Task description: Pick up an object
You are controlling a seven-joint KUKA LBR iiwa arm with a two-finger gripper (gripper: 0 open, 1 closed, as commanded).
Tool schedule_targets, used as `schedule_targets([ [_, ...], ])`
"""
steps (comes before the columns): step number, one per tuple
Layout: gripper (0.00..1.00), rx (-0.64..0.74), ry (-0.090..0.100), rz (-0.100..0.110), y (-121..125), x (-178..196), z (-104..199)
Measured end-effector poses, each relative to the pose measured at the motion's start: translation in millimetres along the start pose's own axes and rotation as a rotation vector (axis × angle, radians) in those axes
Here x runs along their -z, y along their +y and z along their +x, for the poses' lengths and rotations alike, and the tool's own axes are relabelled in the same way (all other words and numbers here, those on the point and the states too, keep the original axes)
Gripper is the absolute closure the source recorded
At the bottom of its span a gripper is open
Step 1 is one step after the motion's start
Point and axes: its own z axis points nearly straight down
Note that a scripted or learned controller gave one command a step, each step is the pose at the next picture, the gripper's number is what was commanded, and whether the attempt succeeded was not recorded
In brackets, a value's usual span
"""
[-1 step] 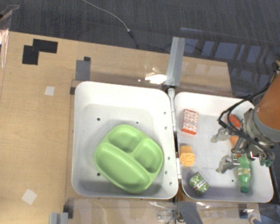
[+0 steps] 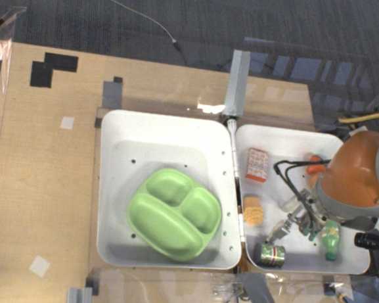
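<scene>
Camera view, lower right: whether the fingers (image 2: 278, 236) grip anything cannot be told; their tips hover just above a green can (image 2: 272, 254) lying in the right bin (image 2: 289, 140). Nearby sit a waffle-like snack (image 2: 253, 211), red-white packet (image 2: 257, 165) and green bottle (image 2: 330, 240). Left bin (image 2: 118, 174) holds a green divided plate (image 2: 174, 213).

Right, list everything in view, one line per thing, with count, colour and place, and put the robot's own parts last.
left bin: one, white, centre of the bench
right bin: one, white, beside the left bin
divided plate: one, green, three compartments, in the left bin
packet: one, red and white, upper left of the right bin
waffle-like piece: one, yellow-orange, right bin by its left wall
can: one, green and silver, on its side, near edge of the right bin
bottle: one, green, right bin under the arm
arm: one, grey with an orange band, over the right bin
gripper: one, metal, just above the can
</scene>
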Motion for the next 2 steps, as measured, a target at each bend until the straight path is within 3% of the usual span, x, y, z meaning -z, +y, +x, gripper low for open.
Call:
schedule_targets([
  [1, 1.00, 0.006, -0.018, -0.006, 3.0, 14.0, -4.6],
  [2, 1.00, -0.076, 0.002, -0.006, 116.9, 98.5, 5.1],
])
